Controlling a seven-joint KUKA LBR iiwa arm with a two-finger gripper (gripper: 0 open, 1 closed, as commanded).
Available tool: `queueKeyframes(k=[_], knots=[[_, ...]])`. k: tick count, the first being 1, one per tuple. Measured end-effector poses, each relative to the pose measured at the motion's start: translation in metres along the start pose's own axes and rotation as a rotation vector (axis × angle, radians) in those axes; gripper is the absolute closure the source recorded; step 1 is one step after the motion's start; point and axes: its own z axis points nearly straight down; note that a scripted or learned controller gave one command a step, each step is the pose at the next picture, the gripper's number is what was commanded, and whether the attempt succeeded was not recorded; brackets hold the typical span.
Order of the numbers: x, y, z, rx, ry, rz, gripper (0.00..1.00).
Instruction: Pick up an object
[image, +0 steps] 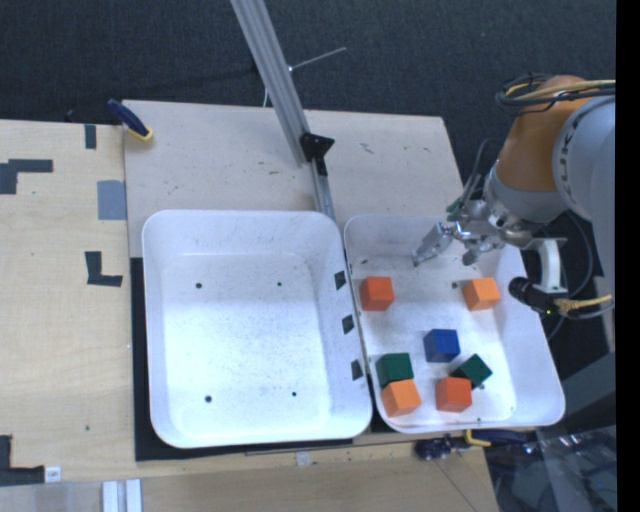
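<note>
My gripper hangs over the far part of the right bin, its two fingers spread apart with nothing between them. An orange cube lies just below and right of it. Another orange cube sits to its lower left near the bin's left wall. Nearer the front lie a blue cube, a dark green cube, an orange cube, a red-orange cube and a second green cube.
The left bin adjoins the right one. A slanted metal rail runs down to the bins' shared far corner. A blue and yellow tool lies on the bench at the far left.
</note>
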Motion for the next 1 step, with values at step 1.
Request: queueKeyframes(k=[1], knots=[[0.0003,-0.0009,0.0438,0.000,0.000,-0.001,0.00]])
